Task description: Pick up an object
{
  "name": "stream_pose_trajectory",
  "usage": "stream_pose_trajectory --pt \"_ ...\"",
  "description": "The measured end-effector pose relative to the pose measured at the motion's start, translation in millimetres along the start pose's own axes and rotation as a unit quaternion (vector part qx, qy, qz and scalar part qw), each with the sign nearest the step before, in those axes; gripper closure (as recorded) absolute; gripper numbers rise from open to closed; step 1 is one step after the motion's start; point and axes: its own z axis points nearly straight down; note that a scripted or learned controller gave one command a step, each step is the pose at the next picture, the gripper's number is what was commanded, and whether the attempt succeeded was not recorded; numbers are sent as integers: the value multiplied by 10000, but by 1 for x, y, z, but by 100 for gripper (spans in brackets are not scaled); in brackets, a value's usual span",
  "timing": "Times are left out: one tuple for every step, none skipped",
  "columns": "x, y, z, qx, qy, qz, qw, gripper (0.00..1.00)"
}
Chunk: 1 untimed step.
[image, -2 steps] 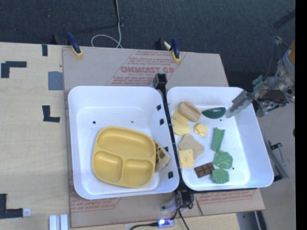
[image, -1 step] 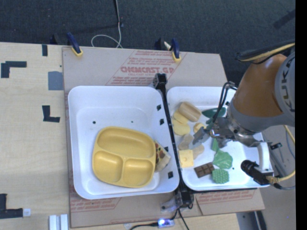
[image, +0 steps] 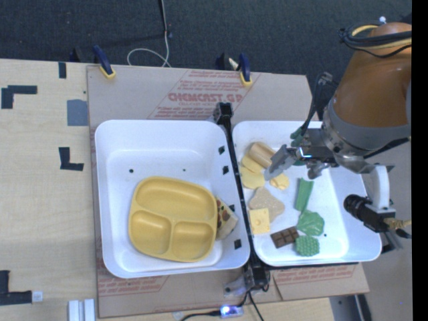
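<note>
The arm's gripper point(image: 292, 164) hovers, jaws spread and empty, over toy food heaped in the right bin point(image: 354, 249), poised beside a yellow cheese piece point(image: 253, 176) for picking.

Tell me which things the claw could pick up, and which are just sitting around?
Could be picked up: bread roll, green stick, chocolate bar, green leafy piece, all in the right bin, where the claw hovers.

Just sitting around: yellow divided tray in the left bin, blue clamps, cable.
</note>
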Motion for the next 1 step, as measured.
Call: stream_pose_trajectory --pt "-76 -4 85 80 -9 65 9999 0"
